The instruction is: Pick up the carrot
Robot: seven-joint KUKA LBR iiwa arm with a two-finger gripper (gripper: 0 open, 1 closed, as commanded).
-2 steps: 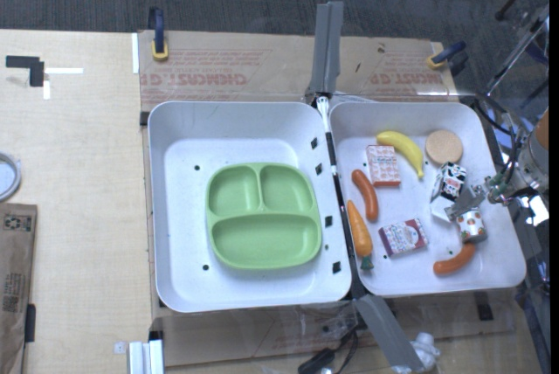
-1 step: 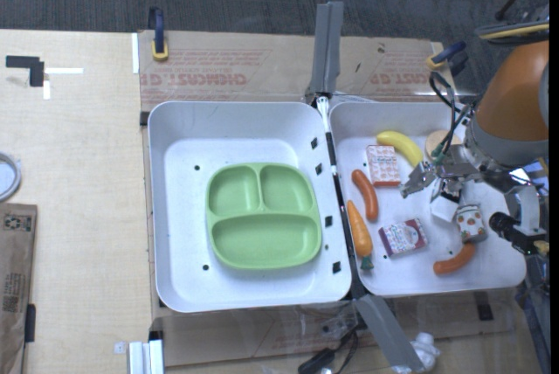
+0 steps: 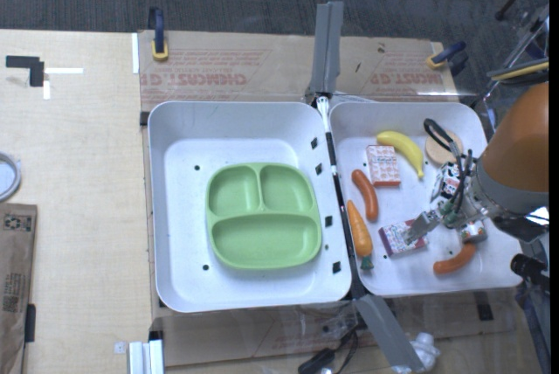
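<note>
The carrot point(image 3: 357, 228) is orange with a small green stub at its near end. It lies lengthwise along the left wall of the right bin point(image 3: 410, 280). My gripper point(image 3: 438, 217) hangs low over the right half of that bin, well to the right of the carrot, with a small red-and-white packet point(image 3: 402, 238) lying between the two. The arm's orange band point(image 3: 524, 145) rises above it at the right edge. Nothing orange shows at the gripper's tip.
A reddish sausage point(image 3: 365, 193) lies just behind the carrot. The right bin also holds a banana point(image 3: 400, 145), a red-and-white box point(image 3: 383, 165), a tan disc with a black loop point(image 3: 441, 145) and an orange-red curved piece point(image 3: 455, 259). A green divided plate point(image 3: 262, 217) sits in the left bin.
</note>
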